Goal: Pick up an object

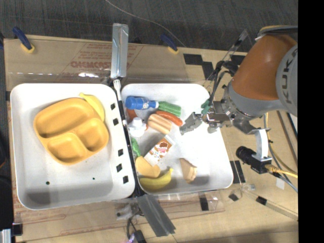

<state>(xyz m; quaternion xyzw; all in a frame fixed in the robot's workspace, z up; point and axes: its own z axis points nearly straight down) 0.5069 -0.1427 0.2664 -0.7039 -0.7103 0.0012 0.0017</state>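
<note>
1. Camera view looks down on two shallow white bins set side by side on the counter [263, 196], with a metal divider strip [119, 54] standing where their inner edges meet.
2. Left bin [30, 186] carries a yellow sectioned tray [71, 130] with rounded, smooth plastic walls, and a yellow banana-like piece [95, 105] tucked at its upper right edge; bare floor lies open along the bin's lower and left sides.
3. Right bin [215, 171] is crowded along its left wall: a blue bottle [139, 104], a green ridged piece [169, 107], a toy hot dog [164, 121], a small printed carton [158, 152], a banana [154, 180] and a tan chunk [189, 171].
4. Open white floor shows at the bin's centre and right side.
5. Hand [190, 124] hangs over the right bin just beside the hot dog's right end; whether its fingers are spread or closed cannot be told, and nothing is seen gripped.
</note>
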